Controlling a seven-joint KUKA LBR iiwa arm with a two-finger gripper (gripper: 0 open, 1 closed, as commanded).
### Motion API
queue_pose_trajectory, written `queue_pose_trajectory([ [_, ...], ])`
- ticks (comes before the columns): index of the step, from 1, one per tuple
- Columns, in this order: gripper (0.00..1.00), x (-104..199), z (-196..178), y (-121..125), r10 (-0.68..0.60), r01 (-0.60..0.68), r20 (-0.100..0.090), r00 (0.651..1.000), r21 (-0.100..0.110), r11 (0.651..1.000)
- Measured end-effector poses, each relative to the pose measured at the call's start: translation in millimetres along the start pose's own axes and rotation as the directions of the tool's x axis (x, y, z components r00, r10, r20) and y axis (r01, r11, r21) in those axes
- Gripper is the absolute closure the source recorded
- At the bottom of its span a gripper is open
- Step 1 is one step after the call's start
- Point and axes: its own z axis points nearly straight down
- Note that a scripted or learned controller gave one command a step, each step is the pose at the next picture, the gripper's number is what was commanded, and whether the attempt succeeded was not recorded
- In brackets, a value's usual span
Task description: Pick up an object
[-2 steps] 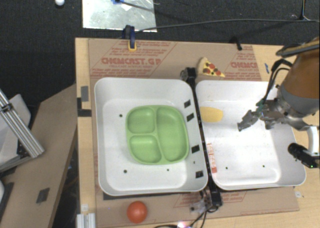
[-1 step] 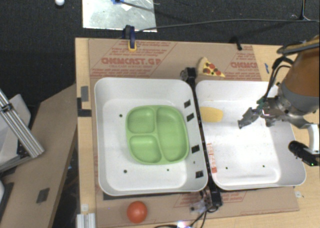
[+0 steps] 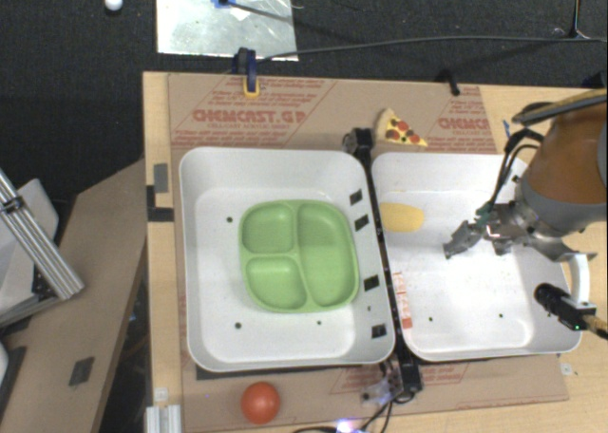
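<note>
Gripper (image 3: 463,239) poised low in the right bin (image 3: 475,331).
Its finger state cannot be told; the yellow piece (image 3: 402,218), a likely target, is left just beyond it.

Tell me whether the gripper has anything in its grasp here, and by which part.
Nothing is held. The gripper hangs over the right bin with no object between its fingers; the yellow piece lies apart to its left.

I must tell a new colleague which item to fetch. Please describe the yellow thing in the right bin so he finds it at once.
Start at the right shallow white bin. Look along its left wall, near the divider between the bins: the flat pale yellow oval piece lies there on the floor. It is plain yellow, unlike the pizza-slice toy outside the bin's top edge.
</note>
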Motion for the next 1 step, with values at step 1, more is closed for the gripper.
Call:
queue_pose_trajectory([
  [1, 0.0, 4.0, 57.6, -8.5, 0.0, 0.0, -0.001, 1.0, 0.001, 1.0],
])
